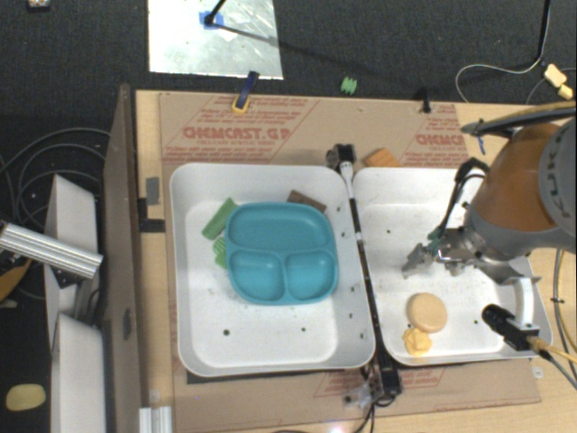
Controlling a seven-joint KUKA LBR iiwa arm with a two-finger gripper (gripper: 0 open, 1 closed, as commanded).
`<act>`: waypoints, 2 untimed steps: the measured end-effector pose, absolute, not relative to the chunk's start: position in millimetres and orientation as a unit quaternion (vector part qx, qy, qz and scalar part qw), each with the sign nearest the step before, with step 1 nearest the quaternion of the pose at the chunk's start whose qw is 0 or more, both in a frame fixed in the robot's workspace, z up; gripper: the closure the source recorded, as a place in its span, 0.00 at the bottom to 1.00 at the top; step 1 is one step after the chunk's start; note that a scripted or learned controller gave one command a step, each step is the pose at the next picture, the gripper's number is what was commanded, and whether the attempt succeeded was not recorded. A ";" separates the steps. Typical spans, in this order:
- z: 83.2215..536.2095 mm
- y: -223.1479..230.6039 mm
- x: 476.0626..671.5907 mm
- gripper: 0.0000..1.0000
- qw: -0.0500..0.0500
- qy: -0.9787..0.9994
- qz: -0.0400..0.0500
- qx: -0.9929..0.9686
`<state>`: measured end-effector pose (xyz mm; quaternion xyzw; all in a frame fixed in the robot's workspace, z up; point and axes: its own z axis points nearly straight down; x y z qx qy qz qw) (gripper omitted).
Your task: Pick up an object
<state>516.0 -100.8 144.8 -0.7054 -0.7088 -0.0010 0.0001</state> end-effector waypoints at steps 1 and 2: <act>89.3 -108.7 484.2 0.00 0.002 -0.707 0.001 -0.707; 105.4 -172.0 496.3 0.00 -0.003 -0.706 0.001 -0.708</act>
